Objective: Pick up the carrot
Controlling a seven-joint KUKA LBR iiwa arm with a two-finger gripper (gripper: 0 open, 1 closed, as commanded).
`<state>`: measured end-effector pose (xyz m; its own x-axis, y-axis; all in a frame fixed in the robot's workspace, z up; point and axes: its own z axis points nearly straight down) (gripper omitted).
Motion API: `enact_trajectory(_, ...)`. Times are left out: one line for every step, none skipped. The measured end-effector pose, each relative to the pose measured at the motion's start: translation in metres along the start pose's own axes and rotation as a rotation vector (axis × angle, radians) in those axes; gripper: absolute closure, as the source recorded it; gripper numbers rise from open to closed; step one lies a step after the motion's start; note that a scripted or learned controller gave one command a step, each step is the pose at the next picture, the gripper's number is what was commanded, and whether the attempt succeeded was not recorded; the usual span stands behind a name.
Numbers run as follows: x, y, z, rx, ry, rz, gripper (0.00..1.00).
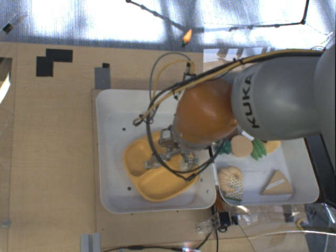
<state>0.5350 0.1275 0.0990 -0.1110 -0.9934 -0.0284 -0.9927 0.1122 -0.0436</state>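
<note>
Wooden table [47, 156] bears two white bins; the tool [173, 154] hangs over a yellow dish [139, 164] in the left bin [110, 140]. Its grip state cannot be told. The carrot [242, 146] lies in the right bin [304, 188].

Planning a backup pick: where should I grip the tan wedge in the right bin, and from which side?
Take the tan wedge from straight above, closing across its two slanted sides near the middle. It lies flat with its wide base close to the front wall of the right bin, so a low approach looks blocked. Both sides seem free, with a gap to the netted ball.
</note>
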Motion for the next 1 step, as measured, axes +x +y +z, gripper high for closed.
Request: enact_trajectory(-0.0128, -0.0024, -0.0136, 0.013, -0.027, -0.001, 1.0)
